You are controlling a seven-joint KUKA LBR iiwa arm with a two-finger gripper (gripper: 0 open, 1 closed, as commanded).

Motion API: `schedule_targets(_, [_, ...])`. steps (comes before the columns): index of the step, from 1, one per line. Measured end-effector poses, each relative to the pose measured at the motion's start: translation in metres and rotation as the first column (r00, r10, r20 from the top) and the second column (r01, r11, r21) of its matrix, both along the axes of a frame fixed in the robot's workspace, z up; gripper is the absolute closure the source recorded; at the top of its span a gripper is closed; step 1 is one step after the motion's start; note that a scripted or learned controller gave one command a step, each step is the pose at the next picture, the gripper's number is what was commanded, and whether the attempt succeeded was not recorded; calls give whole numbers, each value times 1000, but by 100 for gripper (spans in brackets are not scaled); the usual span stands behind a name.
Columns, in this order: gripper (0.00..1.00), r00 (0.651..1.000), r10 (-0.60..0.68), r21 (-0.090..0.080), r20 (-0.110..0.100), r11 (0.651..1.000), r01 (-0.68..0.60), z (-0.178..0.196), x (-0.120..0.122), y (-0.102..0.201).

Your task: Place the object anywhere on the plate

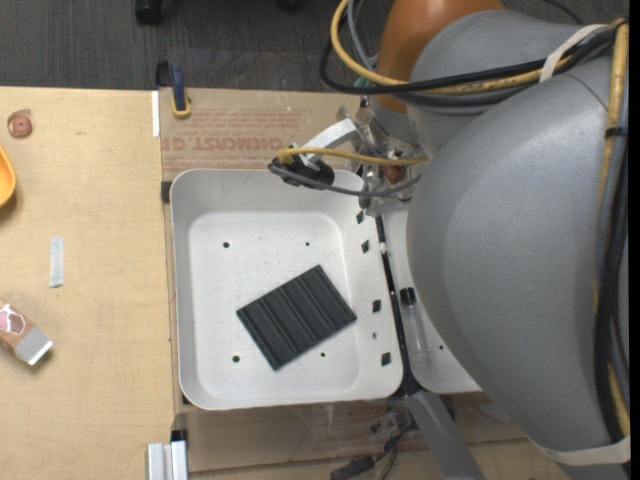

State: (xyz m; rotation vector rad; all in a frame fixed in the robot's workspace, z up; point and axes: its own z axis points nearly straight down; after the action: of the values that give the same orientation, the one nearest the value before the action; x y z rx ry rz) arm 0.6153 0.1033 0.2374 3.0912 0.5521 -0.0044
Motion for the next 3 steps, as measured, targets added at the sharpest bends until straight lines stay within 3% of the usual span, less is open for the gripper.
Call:
schedule_targets(1, [100, 988, -156, 0, 2, 988, 156, 12, 7, 71])
schedule_targets(2, [100, 999, 46, -2, -2, 999, -46, 67, -39, 38])
schedule_targets(3, [100, 857, 515, 1, -3, 857, -515, 86, 21, 38])
